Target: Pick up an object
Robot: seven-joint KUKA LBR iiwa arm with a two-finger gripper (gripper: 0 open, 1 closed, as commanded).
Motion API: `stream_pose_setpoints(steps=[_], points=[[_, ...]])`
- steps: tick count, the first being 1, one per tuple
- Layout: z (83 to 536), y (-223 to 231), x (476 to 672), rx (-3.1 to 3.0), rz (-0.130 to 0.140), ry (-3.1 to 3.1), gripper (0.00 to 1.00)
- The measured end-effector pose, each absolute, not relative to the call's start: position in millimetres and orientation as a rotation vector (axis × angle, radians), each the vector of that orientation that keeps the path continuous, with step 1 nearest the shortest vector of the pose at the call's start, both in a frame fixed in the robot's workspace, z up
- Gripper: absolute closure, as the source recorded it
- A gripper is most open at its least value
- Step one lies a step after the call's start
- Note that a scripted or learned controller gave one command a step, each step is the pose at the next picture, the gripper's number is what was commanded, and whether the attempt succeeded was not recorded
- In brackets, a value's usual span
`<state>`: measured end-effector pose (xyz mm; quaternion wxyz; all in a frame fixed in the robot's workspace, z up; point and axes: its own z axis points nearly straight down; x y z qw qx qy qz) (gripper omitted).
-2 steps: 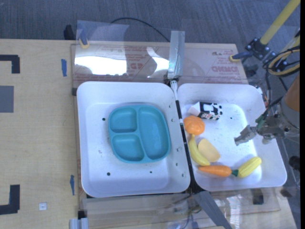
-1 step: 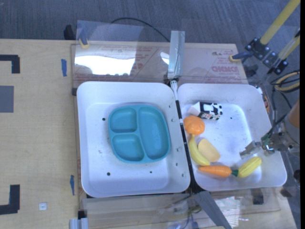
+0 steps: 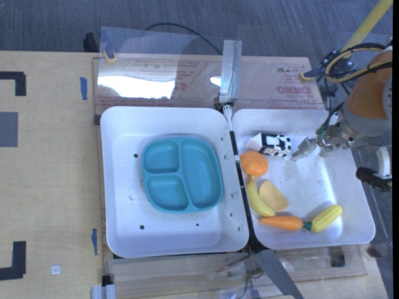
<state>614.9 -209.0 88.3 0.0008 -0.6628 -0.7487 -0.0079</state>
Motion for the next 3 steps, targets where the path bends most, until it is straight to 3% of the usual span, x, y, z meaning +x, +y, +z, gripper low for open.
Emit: stream_pose_setpoints(steps=[1, 2, 3], points=[[100, -213, 614.9, -2.087, -0.015, -2.358, 1.0], [215, -192, 623.0, -1.787, -0.006, -2.599, 1.0], [297, -224, 630.1, -1.498, -0.002, -2.777, 1.0]])
